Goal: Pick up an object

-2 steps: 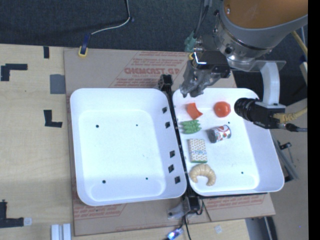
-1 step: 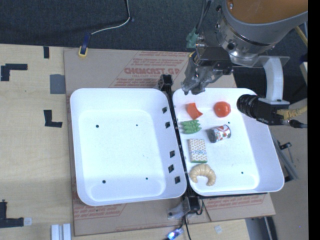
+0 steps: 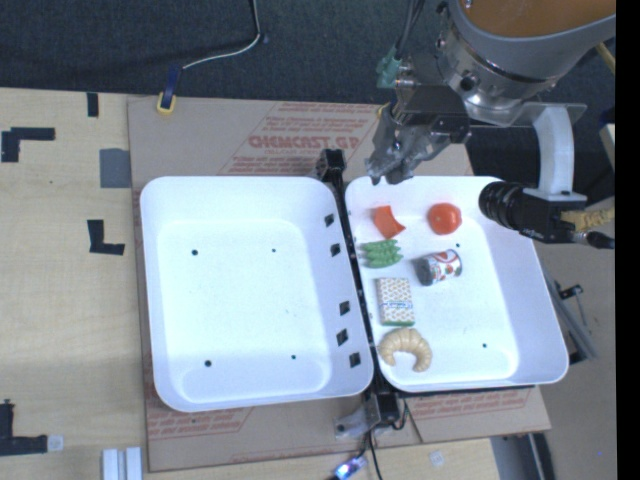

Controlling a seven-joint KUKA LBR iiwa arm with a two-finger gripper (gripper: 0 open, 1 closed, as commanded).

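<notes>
Toys fill my right bin point(image 3: 520, 298): red wedge point(image 3: 388, 220), tomato point(image 3: 445, 217), green pods point(image 3: 380, 254), can point(image 3: 440, 267), box point(image 3: 395, 300), croissant point(image 3: 405, 348). Gripper point(image 3: 392, 171) hangs at its far rim; fingers perhaps shut, I cannot tell.

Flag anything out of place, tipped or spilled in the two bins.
Only the small can stands out: it lies on its side in the right bin. The croissant, carton and other items lie loosely but inside, nothing spilled.
</notes>
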